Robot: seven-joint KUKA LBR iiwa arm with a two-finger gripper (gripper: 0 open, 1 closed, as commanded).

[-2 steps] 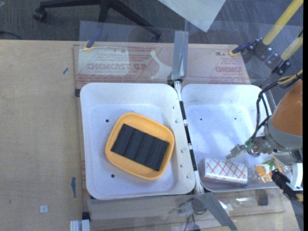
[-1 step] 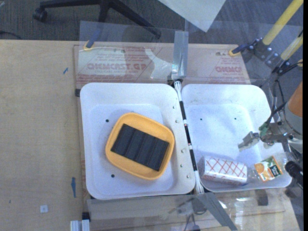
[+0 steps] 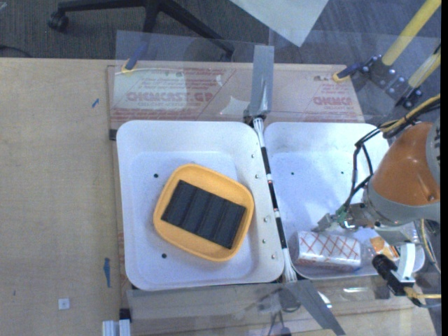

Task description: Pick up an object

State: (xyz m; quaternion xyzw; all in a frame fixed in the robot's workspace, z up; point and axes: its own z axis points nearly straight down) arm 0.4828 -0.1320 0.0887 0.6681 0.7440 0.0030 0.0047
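A yellow rounded-square tray with a black ribbed insert point(image 3: 204, 211) lies in the left bin point(image 3: 140, 152). A white packet with a red criss-cross pattern point(image 3: 329, 250) lies at the near edge of the right bin point(image 3: 315, 159). My gripper point(image 3: 344, 220) hangs low over the right bin, just above and behind the packet's right half. The arm's orange band point(image 3: 409, 170) and grey wrist cover most of the gripper. A small orange item point(image 3: 379, 244) peeks out beside the packet's right end, partly under the wrist.
A central divider point(image 3: 269, 187) separates the two bins. Cardboard sheets point(image 3: 175, 93) lie behind the bins, and an office chair base point(image 3: 161, 5) stands beyond the bench. Cables point(image 3: 364, 152) loop off the arm over the right bin.
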